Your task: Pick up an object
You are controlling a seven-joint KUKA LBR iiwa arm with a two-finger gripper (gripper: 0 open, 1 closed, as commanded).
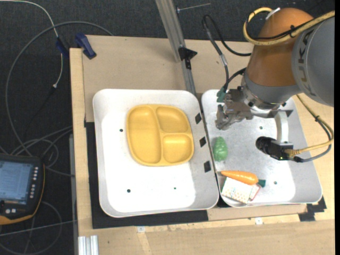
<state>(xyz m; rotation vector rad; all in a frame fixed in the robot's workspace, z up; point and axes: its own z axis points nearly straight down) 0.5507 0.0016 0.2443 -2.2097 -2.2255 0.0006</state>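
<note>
While the gripper [226, 120] hangs above the green object [220, 148], its grip state is unclear

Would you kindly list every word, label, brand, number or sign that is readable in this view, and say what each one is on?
"KU": large dark letters on the grey arm at the right edge, running vertically and cut off by the frame.
Handheld screen at the lower left: it shows a lit display, too small and blurred to read.
Small box in the right bin, under the carrot: print too blurred to read.
</note>
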